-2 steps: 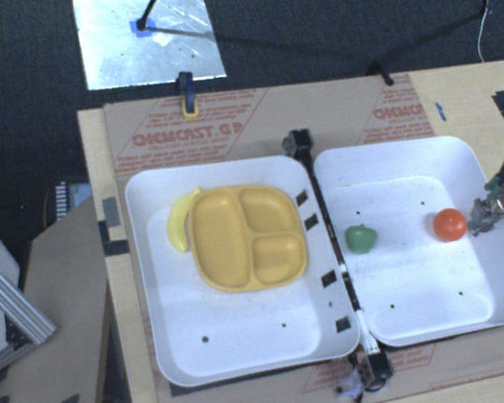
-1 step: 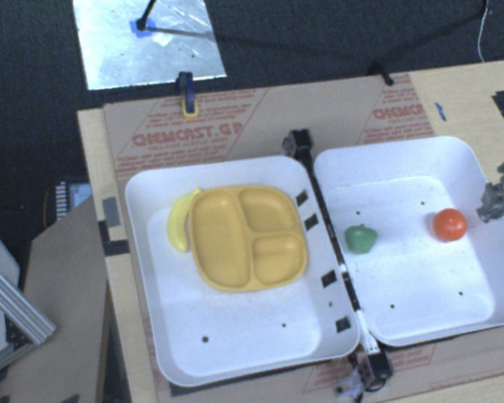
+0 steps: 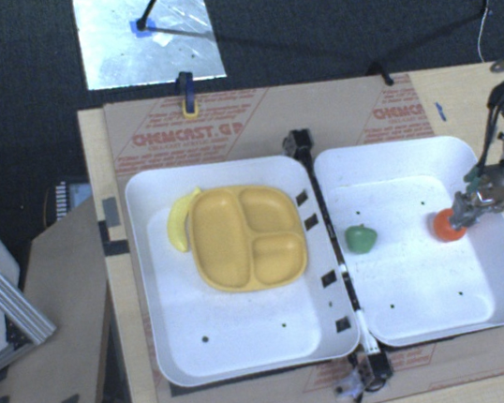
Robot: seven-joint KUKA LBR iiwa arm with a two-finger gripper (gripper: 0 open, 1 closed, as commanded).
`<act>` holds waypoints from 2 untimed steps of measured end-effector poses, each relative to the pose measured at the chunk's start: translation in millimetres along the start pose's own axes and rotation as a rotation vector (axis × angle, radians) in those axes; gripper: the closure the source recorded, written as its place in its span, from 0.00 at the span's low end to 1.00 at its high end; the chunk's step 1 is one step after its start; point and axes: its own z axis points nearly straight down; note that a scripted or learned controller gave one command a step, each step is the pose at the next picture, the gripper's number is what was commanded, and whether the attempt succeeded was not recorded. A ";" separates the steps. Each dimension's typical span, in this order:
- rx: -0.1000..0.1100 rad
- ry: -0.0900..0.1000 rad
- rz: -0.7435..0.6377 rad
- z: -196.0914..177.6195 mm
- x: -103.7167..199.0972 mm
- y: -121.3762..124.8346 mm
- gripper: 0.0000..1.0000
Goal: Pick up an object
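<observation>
- The gripper (image 3: 467, 209) sits low over the right bin (image 3: 413, 322), close to that bin's right wall and about midway between its far and near edges.
- An orange round object (image 3: 445, 227), perhaps a toy fruit, lies on the bin floor touching or just beside the gripper's tip, on the side toward the bin's centre and slightly toward the near edge.
- How far apart the gripper's two sides stand cannot be told, since the metal end blurs into one grey mass; nothing can be made out as clasped in it, and the orange object looks to rest on the floor.
- A green object (image 3: 360, 238), small and lumpy like a toy pepper, lies well apart from the gripper, near the bin's left wall at much the same depth.
- The orange object is round, so no long axis constrains the approach; the gripper probably needs only a short shift toward the bin's centre to straddle it.
- In the left bin (image 3: 246, 344), a yellow divided plate (image 3: 243, 237) rests toward the far edge with a banana (image 3: 177, 222) tucked against its left rim.
</observation>
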 end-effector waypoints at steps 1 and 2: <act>0.001 0.001 -0.002 15.7 56.0 2.9 1.00; 0.002 0.002 -0.001 29.3 106.6 1.0 1.00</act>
